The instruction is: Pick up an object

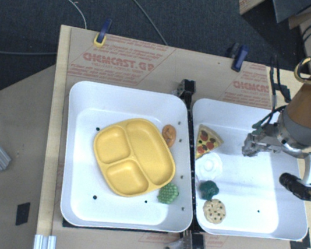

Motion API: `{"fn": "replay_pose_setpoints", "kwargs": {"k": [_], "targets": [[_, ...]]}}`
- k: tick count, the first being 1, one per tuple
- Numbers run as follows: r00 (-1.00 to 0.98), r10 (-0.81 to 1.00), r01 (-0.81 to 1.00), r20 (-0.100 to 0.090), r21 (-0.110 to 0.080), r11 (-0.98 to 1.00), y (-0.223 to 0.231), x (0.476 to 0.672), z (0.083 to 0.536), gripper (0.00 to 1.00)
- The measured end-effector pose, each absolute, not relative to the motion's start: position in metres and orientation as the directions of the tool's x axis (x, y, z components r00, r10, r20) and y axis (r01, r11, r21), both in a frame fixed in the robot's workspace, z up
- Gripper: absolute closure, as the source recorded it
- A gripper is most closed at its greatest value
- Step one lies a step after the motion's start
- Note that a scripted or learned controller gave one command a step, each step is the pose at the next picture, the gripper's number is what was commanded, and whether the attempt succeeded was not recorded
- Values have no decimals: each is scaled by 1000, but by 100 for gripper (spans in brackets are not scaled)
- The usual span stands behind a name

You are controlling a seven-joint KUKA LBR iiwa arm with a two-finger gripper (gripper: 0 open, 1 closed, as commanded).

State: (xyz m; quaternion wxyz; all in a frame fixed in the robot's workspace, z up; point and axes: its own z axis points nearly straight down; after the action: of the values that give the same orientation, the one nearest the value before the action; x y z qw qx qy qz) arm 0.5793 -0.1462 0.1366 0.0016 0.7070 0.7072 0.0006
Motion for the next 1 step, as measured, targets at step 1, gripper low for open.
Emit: {"fn": "replay_pose_setpoints", "kwargs": {"k": [1], "targets": [[-2, 1000, 1000, -2, 7, 2, -144, 590, 187, 100]]}}
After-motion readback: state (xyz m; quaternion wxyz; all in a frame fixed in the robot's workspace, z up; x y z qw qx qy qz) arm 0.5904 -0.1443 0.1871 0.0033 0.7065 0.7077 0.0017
